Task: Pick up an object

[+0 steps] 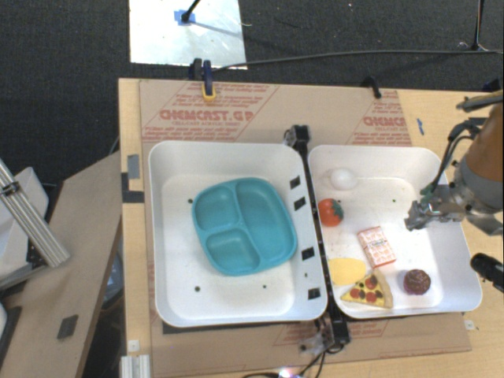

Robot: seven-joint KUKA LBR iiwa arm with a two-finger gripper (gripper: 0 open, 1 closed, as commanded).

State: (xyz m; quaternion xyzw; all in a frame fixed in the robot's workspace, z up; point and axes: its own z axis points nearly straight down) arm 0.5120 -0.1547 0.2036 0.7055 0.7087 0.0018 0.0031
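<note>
Dark carpet surrounds a cardboard-topped bench carrying two white bins. Left bin holds a teal divided plate. Right bin has the small stuff: yellow slice, pizza wedge, red-and-white carton, tomato, white ball, dark round treat. And the arm comes in from the right, wrist bent down and leftward, gripper poised over the bin's right half with nothing visibly between its fingers; how wide they stand I can't tell. Nearest candidate looks like the carton, just left and slightly nearer, long axis running near-to-far with a slight tilt.
</note>
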